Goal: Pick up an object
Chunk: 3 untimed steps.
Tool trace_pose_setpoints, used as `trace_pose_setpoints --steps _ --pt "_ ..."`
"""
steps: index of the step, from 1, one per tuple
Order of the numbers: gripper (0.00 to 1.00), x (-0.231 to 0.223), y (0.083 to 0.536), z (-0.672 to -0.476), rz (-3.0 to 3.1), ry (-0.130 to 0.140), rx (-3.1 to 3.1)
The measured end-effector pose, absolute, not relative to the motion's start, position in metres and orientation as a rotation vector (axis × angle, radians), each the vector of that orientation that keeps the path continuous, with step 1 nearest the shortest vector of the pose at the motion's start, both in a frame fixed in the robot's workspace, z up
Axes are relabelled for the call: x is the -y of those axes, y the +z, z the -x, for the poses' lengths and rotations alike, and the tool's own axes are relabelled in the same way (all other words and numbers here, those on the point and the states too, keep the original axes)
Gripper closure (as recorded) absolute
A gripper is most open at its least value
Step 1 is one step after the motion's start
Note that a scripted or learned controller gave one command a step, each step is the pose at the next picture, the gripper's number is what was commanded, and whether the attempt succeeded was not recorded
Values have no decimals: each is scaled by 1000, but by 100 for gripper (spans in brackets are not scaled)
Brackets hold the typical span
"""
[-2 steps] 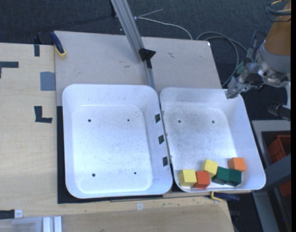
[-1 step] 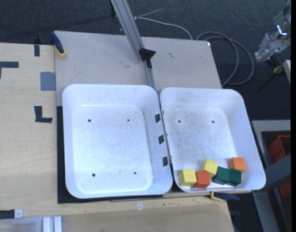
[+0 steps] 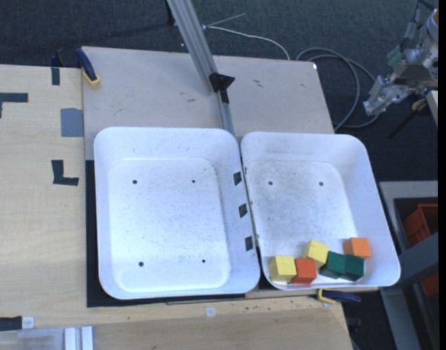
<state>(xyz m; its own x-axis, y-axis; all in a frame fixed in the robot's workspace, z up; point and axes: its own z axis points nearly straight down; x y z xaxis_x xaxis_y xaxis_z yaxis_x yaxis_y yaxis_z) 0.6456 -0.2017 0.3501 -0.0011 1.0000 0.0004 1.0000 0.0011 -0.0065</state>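
In the camera view, two shallow white bins sit side by side on the tabletop [image 3: 172, 93]. The left bin [image 3: 106, 195] has only dark speckles and a few small dots on its floor. The right bin [image 3: 354, 159] holds all the small blocks, gathered along its near edge toward the near right corner.

Five blocks can be counted there. Two are yellow: one yellow block [image 3: 283, 267] at the left end of the group, and a second yellow block [image 3: 317, 251] a little farther back, sitting tilted. Two are orange: one orange-red block [image 3: 304, 270] touching the first yellow one on its right, and another orange block [image 3: 359, 247] at the right end, near the bin wall. One dark green block [image 3: 345, 265] lies between the orange pieces, longer than the rest; whether it is a single piece or two set together cannot be told. All are small, plain, solid-coloured cubes or near-cubes with matte faces.

The hand [image 3: 376, 102] hangs at the upper right, outside the bins and over the dark floor, well apart from the blocks. It is blurred and small, so whether it stands wide or narrow cannot be told; nothing is seen in it.
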Motion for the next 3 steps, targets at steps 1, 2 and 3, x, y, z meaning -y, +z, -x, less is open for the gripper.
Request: trace_pose_setpoints --steps 1,2,3 --pt "100 207 513 -671 2224 -5 2231" --pt "100 206 518 -671 2219 3 2227" --pt "100 208 488 -674 2219 5 2222"
